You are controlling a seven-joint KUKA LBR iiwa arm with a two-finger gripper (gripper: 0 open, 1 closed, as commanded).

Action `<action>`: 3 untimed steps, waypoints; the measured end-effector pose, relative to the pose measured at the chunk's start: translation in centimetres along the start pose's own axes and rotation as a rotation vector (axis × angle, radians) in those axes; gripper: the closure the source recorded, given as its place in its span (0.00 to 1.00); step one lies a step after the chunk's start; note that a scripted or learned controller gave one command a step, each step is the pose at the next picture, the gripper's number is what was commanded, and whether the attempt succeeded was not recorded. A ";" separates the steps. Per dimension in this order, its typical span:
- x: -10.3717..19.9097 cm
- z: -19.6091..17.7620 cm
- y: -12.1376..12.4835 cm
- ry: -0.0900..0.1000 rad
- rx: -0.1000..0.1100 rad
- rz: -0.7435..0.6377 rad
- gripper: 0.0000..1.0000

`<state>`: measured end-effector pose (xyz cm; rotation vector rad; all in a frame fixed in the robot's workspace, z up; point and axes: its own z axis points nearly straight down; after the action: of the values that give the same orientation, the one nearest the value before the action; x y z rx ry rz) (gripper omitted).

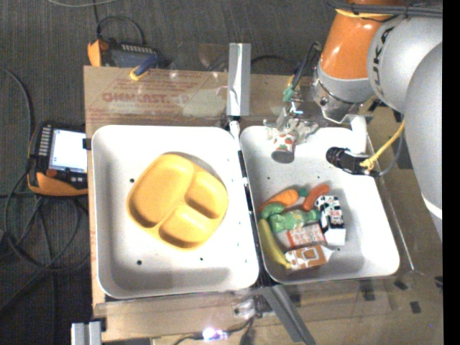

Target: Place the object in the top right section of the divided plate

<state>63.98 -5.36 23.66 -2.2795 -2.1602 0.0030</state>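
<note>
Reaching in from the counter's right side, the grey arm with its orange band (pixel 356 27) hangs over the far edge of the right shallow white bin (pixel 381 261), and the jaws (pixel 290 129) point down at that bin's far left corner. A small white cup-like object with red markings (pixel 284 144) sits right at the tips of the jaws, tilted, and appears to be grasped between them, though the metal parts crowd together there and the contact is hard to read. Its grey underside shows just above the bin floor. Near the right bin's front half lies a cluster of toy food: an orange carrot with a green top (pixel 286 198), a green vegetable piece (pixel 282 220), a yellow banana-shaped piece (pixel 270 244) along the left wall, a black-and-white patterned carton (pixel 331 213), and a brown-and-white box (pixel 307 256) at the front of the heap. These pieces touch or overlap one another. A black cylindrical fitting (pixel 343 158) on the arm hangs over the bin's far right part. In the left shallow white bin (pixel 115 264) rests the yellow divided plate (pixel 178 200), turned at a slant near the bin's middle, well apart from the jaws and the cup-like object. A sheet of brown cardboard (pixel 144 99) lies under the far edge of the left bin.
</note>
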 end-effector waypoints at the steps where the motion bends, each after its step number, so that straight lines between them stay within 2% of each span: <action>1: 7.6 -0.7 -7.0 0.001 0.001 0.029 1.00; 2: 7.4 1.9 -12.8 0.001 0.005 0.157 1.00; 3: 11.9 -1.5 -8.0 -0.002 0.002 0.203 1.00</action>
<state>56.63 6.92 25.17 -2.4869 -1.9184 0.0068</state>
